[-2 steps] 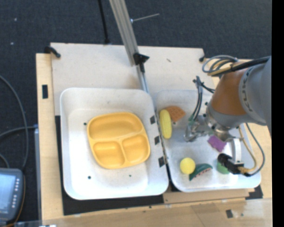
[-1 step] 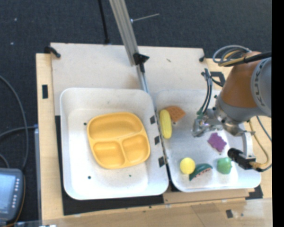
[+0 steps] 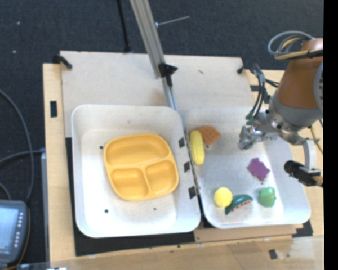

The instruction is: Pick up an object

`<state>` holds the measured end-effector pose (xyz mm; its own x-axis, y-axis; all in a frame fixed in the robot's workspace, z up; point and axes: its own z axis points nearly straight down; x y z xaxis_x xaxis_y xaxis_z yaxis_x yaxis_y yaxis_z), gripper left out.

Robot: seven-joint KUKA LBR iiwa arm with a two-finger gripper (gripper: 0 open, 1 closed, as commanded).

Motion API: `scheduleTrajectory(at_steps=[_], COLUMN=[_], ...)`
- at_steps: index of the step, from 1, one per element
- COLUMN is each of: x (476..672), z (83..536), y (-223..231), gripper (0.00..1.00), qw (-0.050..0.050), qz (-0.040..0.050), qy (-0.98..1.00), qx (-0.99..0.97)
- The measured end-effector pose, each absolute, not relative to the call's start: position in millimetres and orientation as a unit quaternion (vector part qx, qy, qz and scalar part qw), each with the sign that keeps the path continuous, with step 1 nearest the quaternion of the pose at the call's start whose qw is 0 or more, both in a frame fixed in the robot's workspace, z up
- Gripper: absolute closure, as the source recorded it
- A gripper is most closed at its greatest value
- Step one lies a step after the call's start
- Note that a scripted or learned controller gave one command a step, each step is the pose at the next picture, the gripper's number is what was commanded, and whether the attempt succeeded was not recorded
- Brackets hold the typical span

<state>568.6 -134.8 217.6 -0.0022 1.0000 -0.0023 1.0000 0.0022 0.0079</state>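
Observation:
The right bin (image 3: 225, 117) holds a yellow corn cob (image 3: 197, 147) against its left wall, with a brown waffle-like piece (image 3: 209, 134) beside it. A purple piece (image 3: 258, 169) lies right of centre. Along the front sit a yellow ball (image 3: 223, 196), a teal and red piece (image 3: 239, 203) and a green apple (image 3: 266, 196). My gripper (image 3: 247, 138) hangs over the bin's back right part, above and left of the purple piece, with nothing seen between its fingers.
The left bin (image 3: 84, 207) carries a yellow divided plate (image 3: 141, 166). A slanted metal rail (image 3: 149, 32) runs from the top down to the gap between the bins. The arm comes in over the right bin's far right side.

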Motion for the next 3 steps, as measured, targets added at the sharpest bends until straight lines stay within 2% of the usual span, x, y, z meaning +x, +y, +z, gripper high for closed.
scheduleTrajectory(at_steps=[1,2,3], x=[561.8,560.8,556.3], z=[268.3,273.0,254.7], y=[-132.4,-84.1,-34.0], gripper=[1.0,1.0,1.0], qw=[0.003,0.001,0.0], qz=[0.002,0.0013,0.0004], qy=[0.708,0.71,0.709], qx=[0.706,0.704,0.705])
